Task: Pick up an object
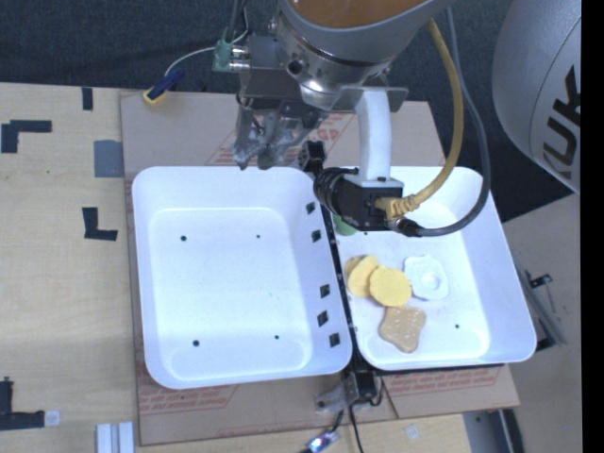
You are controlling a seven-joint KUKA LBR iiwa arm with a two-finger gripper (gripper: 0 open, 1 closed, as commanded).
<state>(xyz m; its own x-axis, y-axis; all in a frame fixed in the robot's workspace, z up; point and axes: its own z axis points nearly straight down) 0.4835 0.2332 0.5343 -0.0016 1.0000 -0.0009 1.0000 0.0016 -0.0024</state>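
Hovering above the left bin's [151,253] far rim, jaws pressed together, gripping nothing.

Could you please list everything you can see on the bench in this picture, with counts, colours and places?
Bins: 2, white, side by side on the bench; left bin, right bin.
Round slices: 2, yellow, overlapping, in the right bin near the divide.
Fried egg piece: 1, white with a pale centre, in the right bin, right of the slices.
Toast-shaped piece: 1, tan, in the right bin, nearest the front rim.
Green object: 1, mostly hidden under the black fitting, at the right bin's back left.
Cardboard sheet: 1, brown, under both bins.
Bench top: 1, pale wood with dark marks.
Arm: 1, grey with orange band, reaching in at the top.
Gripper: 1, grey, hanging above the left bin's back rim.
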